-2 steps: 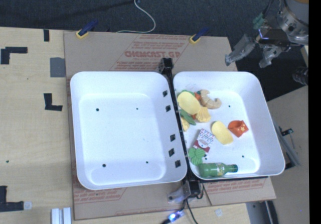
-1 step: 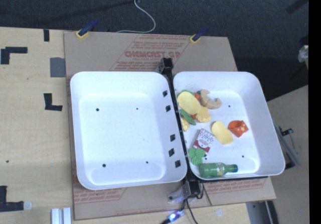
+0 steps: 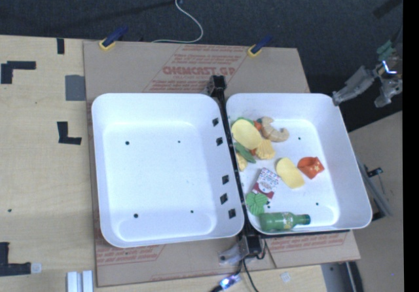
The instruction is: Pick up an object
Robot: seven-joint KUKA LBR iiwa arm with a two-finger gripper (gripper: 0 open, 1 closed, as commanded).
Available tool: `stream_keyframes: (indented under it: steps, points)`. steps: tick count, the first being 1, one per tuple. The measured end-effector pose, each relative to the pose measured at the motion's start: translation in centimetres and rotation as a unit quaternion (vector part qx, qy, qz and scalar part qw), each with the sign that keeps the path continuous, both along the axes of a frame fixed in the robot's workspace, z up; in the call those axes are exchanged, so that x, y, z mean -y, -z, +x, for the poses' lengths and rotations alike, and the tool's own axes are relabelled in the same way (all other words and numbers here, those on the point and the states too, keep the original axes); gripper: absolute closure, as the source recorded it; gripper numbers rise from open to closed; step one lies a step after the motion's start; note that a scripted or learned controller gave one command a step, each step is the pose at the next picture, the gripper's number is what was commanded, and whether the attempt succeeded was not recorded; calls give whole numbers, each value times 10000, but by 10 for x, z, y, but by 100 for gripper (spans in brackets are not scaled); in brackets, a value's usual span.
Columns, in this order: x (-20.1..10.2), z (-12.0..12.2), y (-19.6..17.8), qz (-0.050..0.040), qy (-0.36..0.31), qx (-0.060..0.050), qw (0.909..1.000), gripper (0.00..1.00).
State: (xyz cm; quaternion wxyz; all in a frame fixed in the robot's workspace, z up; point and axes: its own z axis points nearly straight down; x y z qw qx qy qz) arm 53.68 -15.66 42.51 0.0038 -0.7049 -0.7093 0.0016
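Lying in the right bin (image 3: 340, 153), a green bottle (image 3: 283, 220)

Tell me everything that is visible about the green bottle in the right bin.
The green bottle lies on its side near the front wall of the right bin. Its body looks like glossy green plastic or glass, with a paler band around the middle. The narrow neck and small cap point to the view's right. Its base end lies at a green leaf-shaped piece; whether they touch I cannot tell. Nothing lies on top of it.
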Motion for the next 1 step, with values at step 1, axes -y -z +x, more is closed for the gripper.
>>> stream_keyframes:
  steps: [1]
  points:
    - [-141, -15, 52, 8, -50, 0, 10000, 0]
